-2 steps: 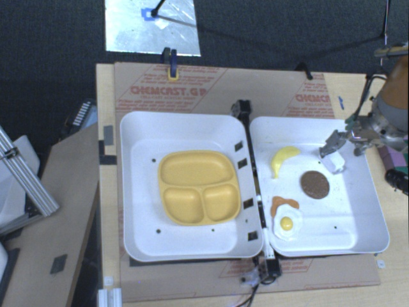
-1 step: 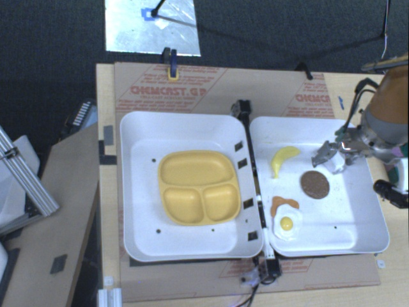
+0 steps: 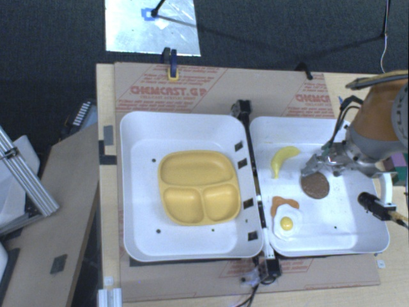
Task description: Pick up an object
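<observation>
Camera view: brown disc (image 3: 315,186) lies flat in the right bin (image 3: 358,240), approx. mid-floor. The gripper (image 3: 316,168) sits right over the disc's far edge; can't tell if it's released or clenched, nor if it touches the disc. The arm comes in over the bin's right rim.

Other items in the same bin: yellow banana (image 3: 283,158) to the left of the gripper, near the far-left part, apart from the disc. Orange piece (image 3: 284,204) is left of and nearer than the disc, w/ a fried egg (image 3: 286,224) just beside it at the near-left corner. Both lie close to the wall between the bins. Bare white floor shows at the bin's near-right part.

Left bin (image 3: 137,171) holds a yellow tray (image 3: 195,187), 3 compartments, roughly centred, w/ white floor all round it.
</observation>
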You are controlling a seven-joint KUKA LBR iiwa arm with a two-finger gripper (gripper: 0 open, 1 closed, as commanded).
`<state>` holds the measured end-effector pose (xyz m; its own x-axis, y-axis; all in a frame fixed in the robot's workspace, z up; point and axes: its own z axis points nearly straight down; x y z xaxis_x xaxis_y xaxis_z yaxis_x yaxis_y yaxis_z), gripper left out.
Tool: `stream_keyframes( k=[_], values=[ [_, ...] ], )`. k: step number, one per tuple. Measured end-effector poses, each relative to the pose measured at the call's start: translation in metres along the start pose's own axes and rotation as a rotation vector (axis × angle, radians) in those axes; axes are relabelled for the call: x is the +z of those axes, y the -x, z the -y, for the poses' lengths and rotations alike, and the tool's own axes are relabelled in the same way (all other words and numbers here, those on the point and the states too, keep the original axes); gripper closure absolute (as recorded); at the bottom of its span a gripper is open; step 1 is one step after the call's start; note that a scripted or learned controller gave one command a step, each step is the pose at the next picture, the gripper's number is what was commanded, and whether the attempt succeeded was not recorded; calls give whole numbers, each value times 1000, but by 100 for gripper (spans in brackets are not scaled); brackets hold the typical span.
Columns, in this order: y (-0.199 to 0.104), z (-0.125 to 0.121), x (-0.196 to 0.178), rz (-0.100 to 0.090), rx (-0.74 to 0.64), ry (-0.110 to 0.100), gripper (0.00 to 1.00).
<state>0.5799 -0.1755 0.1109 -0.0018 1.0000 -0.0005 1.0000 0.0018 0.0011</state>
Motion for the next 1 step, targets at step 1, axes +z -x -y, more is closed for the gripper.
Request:
stream_keyframes(
  k=[1],
  values=[
    [0, -1, 26, 0, 0, 0, 0]
  ],
)
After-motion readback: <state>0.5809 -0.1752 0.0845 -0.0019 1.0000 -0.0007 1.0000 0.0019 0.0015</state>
